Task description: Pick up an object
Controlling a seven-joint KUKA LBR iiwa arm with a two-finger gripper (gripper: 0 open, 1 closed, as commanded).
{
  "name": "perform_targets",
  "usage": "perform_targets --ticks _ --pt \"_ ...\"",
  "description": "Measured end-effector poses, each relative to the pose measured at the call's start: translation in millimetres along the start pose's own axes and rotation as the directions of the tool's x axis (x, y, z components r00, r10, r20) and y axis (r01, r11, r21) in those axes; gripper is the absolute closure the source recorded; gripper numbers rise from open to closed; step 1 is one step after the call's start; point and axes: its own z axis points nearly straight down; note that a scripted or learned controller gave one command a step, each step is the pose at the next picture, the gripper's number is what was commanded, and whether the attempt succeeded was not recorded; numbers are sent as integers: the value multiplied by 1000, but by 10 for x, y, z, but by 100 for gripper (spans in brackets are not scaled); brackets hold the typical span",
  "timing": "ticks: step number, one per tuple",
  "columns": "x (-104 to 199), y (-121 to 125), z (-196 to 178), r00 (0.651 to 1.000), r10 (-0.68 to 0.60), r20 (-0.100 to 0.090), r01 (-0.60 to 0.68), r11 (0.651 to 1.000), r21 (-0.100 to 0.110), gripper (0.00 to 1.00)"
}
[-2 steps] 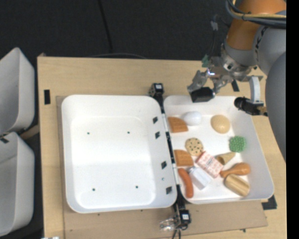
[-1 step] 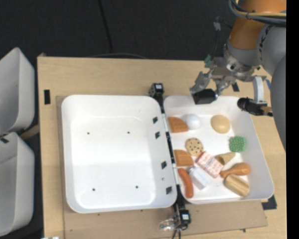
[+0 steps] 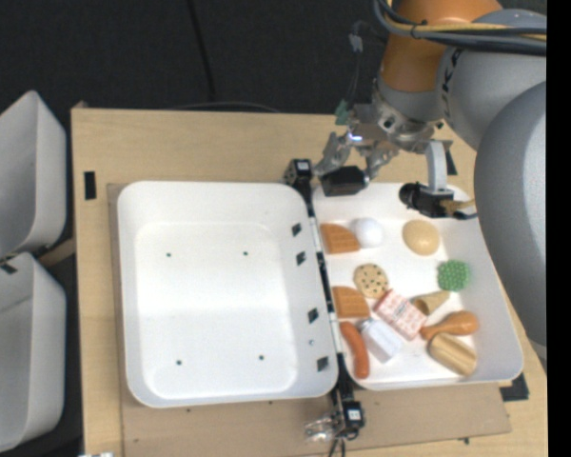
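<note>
The right bin (image 3: 476,255) holds several small items: an orange wedge (image 3: 338,239), a white ball (image 3: 367,230), a tan egg shape (image 3: 421,236), a speckled cookie (image 3: 370,279), a green spiky ball (image 3: 452,274), a red-and-white box (image 3: 400,314) and a red sausage (image 3: 355,348). My gripper (image 3: 350,165) hangs over that bin's far left corner. A small black block (image 3: 341,180) sits right at its tips, at the bin's back rim. Whether the block is gripped or just lying there is unclear.
The left bin (image 3: 219,293) lies beside the right one, with black clips (image 3: 316,255) along the shared rim. An orange block (image 3: 349,302), an orange carrot shape (image 3: 452,325) and a tan loaf (image 3: 452,352) crowd the right bin's near corner. The arm fills the upper right.
</note>
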Motion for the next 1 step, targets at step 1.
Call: perform_targets --ticks 1 --pt "-55 -23 -156 1000 7 2 -7 1000 4 100"
